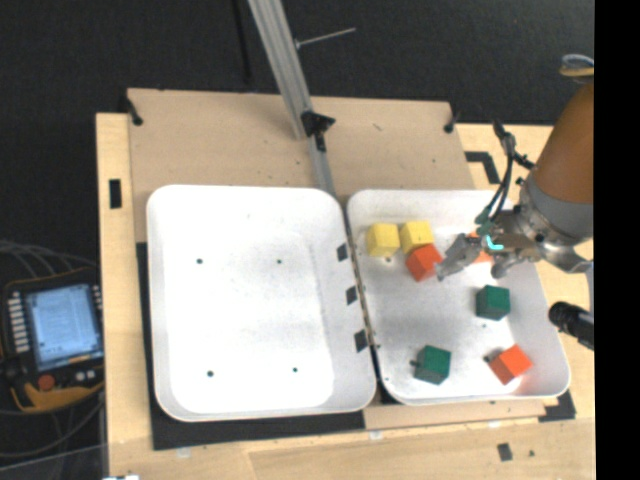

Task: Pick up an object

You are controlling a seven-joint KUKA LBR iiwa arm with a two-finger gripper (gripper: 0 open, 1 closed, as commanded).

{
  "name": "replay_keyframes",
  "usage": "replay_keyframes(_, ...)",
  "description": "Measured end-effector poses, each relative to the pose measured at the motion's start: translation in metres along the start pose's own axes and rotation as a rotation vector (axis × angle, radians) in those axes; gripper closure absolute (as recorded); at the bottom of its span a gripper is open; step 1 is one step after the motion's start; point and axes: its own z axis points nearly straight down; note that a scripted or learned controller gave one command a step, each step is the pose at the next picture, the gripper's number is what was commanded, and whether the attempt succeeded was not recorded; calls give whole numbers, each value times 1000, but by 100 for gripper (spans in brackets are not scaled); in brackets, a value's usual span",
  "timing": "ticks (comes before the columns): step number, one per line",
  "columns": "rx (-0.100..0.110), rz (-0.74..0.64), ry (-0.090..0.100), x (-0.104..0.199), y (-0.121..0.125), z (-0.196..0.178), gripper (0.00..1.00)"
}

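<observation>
We take the orange cube near the top of the right bin as the likeliest target, since it lies closest to the gripper; it rests on the bin floor, touching or nearly touching the two yellow cubes that sit side by side just above and to its left. The gripper hangs low just to the right of that orange cube, with something orange showing right at it, but we cannot tell whether that is a held block or part of the tool, nor whether the pincer is spread or pressed together at this size. We see no block clearly between its fingers, so we judge the pick as not yet done: the approach looks made, while the closing on a block and the lift are left. Further out in the same bin, a green cube lies below the gripper, a second green cube sits near the bottom edge, and another orange cube rests toward the lower right corner, all well apart from one another. The left bin stands beside it, their rims touching along the middle. A teach pendant with a lit screen lies off the bench to the far left.
</observation>
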Motion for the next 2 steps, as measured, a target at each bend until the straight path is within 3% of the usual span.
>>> replay_keyframes(1, -5, 2, -1, -1, 1, -2, 0)
replay_keyframes(2, 1, 4, -2, 2, 5, 42, 0)
